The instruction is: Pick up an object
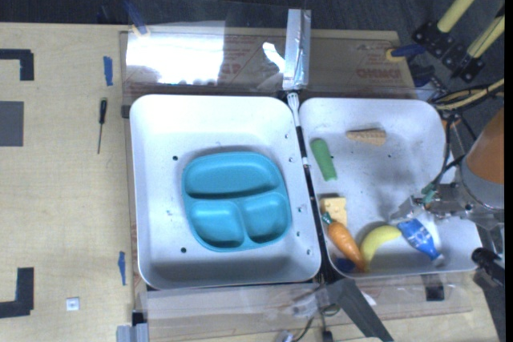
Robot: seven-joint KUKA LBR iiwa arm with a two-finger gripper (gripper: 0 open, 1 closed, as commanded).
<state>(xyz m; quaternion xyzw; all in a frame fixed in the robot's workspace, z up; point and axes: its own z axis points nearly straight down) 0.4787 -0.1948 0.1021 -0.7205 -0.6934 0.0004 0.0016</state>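
Right bin (417,112) holds the pickables; left bin (152,172) carries a blue divided tray (236,198) in its middle. Arm (485,160) reaches in over the right bin's right edge, w/ gripper (418,212) low near the bin's front-right corner, right by a blue-and-white packet (420,238) and the yellow banana (381,240). Can't tell the pincer's state from this angle, so no grip to report.

Other items: orange carrot (345,243) at front edge beside the divider, yellow cheese wedge (335,210) just behind it, green cylinder (323,158) along the divider, tan bread stick (366,137) toward the back edge.

Judgement: the banana is the nearest target. Prob. light plastic toy, stiff, smooth skin so slippery, curved so it may roll. Best grab across its thick middle, fingers straddling the curve. Packet looks soft, crinkly; pinch at centre would deform it.
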